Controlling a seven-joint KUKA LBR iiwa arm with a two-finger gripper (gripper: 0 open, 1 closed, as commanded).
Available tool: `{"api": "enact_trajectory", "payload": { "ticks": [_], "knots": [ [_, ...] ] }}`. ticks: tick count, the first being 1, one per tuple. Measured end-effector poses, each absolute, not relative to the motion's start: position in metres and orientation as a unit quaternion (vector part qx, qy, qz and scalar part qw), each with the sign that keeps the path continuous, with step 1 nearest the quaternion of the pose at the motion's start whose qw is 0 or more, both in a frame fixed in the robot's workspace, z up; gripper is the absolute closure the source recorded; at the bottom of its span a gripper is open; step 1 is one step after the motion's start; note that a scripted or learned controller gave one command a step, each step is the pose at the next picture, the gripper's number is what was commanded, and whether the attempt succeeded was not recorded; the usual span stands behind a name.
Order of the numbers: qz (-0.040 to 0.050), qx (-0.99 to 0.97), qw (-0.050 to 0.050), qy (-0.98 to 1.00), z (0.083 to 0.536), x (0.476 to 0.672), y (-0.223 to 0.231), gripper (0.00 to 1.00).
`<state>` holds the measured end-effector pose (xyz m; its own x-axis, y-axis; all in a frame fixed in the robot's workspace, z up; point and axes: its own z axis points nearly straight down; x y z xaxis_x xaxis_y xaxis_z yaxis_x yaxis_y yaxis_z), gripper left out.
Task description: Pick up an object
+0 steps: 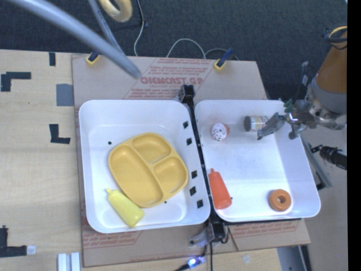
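Observation:
The right bin (293,168) holds a white ball with red dots (219,131), a small jar lying on its side (254,122), an orange-red bottle (220,189) along the left wall and a brown donut (279,199) near the front right corner. My gripper (281,130) hangs over the bin's far right part, just right of the jar. Its fingers are spread open with nothing between them. The left fingertip (266,130) is close beside the jar; I cannot tell whether they touch.
The left bin (90,151) holds a yellow divided plate (148,167) and a yellow squeeze bottle (125,207) at its front left. A black divider (193,145) runs between the bins. The grey arm with its orange band (331,72) comes in from the right.

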<state>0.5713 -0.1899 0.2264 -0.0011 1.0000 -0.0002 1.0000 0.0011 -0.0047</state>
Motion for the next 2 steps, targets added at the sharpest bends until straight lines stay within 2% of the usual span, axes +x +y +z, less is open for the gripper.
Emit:
{"api": "enact_trajectory", "payload": {
  "ticks": [2],
  "knots": [
    [0.0018, -0.707, 0.002, -0.708, 0.135, 0.563, -0.192, 0.0]
  ]
}}
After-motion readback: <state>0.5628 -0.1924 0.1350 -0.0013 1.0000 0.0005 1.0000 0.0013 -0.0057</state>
